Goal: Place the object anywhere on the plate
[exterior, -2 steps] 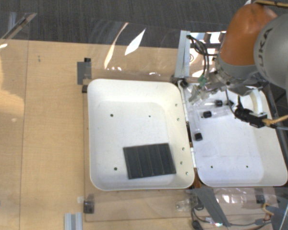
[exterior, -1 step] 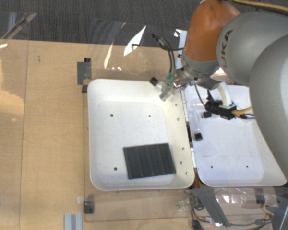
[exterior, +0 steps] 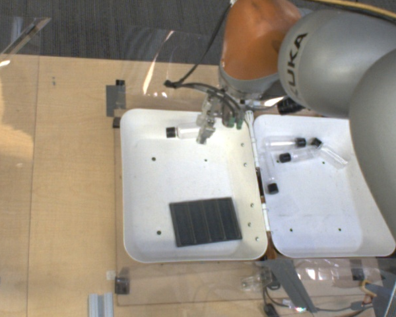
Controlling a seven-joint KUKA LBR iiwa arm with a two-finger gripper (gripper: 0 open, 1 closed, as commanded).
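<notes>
Gripper sits over the far edge of the left bin, at about 12 o'clock of that bin; whether it is spread or closed cannot be told from this angle, and nothing can be made out in its grasp. The likely object, a small clear vial with a black cap, lies on the bin floor just beside the gripper, at its 9 o'clock, on its side and apparently apart from the tool. The plate, read here as the dark ribbed rectangle, lies flat toward 6 o'clock of the same bin, well apart from the vial. Judgement: the step in hand is the pick. To do it well, centre over the vial body, align across its short axis and descend squarely; a round, smooth vial may roll or squirt out under an off-centre close, and the near bin wall leaves little room at 12 o'clock. Carry toward 6 o'clock and release low over the plate. Surface: two glossy white bins on a pale wooden bench; the right bin holds more clear vials near its 11 o'clock. Dark carpet lies beyond the bench.
</notes>
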